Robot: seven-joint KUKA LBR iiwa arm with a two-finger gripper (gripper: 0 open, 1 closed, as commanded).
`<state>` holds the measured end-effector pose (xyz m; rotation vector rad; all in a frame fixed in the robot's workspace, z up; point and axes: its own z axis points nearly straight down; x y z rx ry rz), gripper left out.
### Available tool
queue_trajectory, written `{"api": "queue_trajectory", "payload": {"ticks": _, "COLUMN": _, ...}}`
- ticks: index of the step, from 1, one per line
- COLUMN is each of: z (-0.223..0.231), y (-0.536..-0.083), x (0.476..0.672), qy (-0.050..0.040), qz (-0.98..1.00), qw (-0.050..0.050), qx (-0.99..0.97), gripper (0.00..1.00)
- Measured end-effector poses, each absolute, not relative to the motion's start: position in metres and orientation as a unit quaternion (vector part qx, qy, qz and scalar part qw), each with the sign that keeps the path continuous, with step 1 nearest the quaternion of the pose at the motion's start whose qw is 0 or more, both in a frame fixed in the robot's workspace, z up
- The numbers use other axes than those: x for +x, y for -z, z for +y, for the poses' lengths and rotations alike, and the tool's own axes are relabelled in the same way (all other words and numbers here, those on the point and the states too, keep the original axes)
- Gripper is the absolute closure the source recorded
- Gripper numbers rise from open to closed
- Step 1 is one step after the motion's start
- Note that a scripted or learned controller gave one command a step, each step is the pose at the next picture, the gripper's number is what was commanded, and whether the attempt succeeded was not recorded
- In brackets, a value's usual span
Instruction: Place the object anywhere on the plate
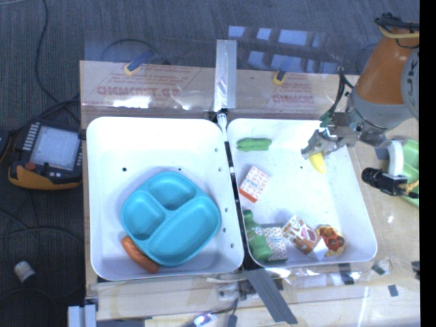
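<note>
A blue three-compartment plate (170,216) lies in the left bin (109,142). My gripper (319,150) hangs over the far right part of the right bin (354,203). A small yellow object (317,161) sticks out from between its fingers, and the gripper is shut on it. The plate is far to the lower left of the gripper, across the wall between the bins.
An orange sausage-like item (139,254) lies against the plate's near left edge. The right bin holds a green pod (253,143), a red-and-white carton (253,182), a green bottle (262,242), small packets (300,234) and a red item (331,238).
</note>
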<state>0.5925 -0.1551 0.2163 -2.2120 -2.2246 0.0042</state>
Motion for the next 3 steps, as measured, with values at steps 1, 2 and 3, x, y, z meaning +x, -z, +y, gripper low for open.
{"api": "queue_trajectory", "payload": {"ticks": 1, "z": -0.078, "y": -0.186, "x": 0.532, "qy": -0.0028, "qz": -0.716, "qw": 0.003, "qx": -0.699, "gripper": 1.0}}
{"api": "queue_trajectory", "payload": {"ticks": 2, "z": -0.013, "y": -0.179, "x": 0.548, "qy": -0.0027, "qz": -0.771, "qw": 0.003, "qx": -0.637, "gripper": 1.0}}
{"api": "queue_trajectory", "payload": {"ticks": 3, "z": 0.046, "y": -0.18, "x": 0.516, "qy": -0.0026, "qz": -0.824, "qw": 0.003, "qx": -0.567, "gripper": 1.0}}
